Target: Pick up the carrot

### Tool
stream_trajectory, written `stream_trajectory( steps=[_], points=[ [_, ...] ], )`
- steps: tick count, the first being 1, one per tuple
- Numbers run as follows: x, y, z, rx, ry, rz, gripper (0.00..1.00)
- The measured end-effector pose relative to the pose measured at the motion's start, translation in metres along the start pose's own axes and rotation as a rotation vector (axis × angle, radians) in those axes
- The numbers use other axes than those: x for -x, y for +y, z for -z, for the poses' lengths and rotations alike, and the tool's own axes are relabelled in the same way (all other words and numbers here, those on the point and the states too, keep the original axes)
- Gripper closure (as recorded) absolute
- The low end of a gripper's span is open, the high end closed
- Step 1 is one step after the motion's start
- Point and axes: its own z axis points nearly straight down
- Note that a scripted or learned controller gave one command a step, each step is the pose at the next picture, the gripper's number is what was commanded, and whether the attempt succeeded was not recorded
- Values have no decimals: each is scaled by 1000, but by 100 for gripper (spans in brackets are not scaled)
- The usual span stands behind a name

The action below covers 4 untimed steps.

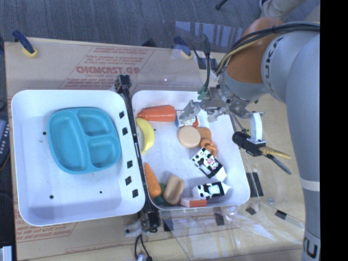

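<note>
Nearest the camera, along the 6 o'clock wall of the right bin (239, 186), a small red-and-white piece (194, 203) is lying beside a black-and-white cow-patterned block (212, 190). At about 7 o'clock in that bin, a tan bread-like piece (174, 188) is resting against a slim orange carrot (151, 179) with a green end, which is running along the bin's left wall. A second cow-patterned block (206, 161) is sitting tilted near the bin's middle, touching a lumpy orange item (207, 141) at its 12 o'clock side. A round beige disc (188, 137) is lying just to the left of that item. A yellow banana (145, 134) is curving along the left wall at 9 o'clock. At 11 o'clock a thicker orange piece (157, 113) is lying crosswise.

The claw (191, 112) is hanging over the bin's 12 o'clock end, just right of that orange piece and above the disc; whether it is spread or pressed together I cannot tell.

The left bin (27, 162) is holding a blue divided plate (84, 140). Both bins are sitting on the worktop (109, 64).
</note>
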Motion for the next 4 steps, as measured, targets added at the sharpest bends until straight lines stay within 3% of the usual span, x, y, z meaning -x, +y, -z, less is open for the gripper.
stream_trajectory(
  steps=[1,2,3,4],
  points=[
    [-54,-38,-113,-9,4,-142,0],
    [-29,-1,-19,11,0,-210,0],
    [-96,-59,-19,-2,2,-219,0],
    [-67,-112,-20,-1,1,90,0]
  ],
)
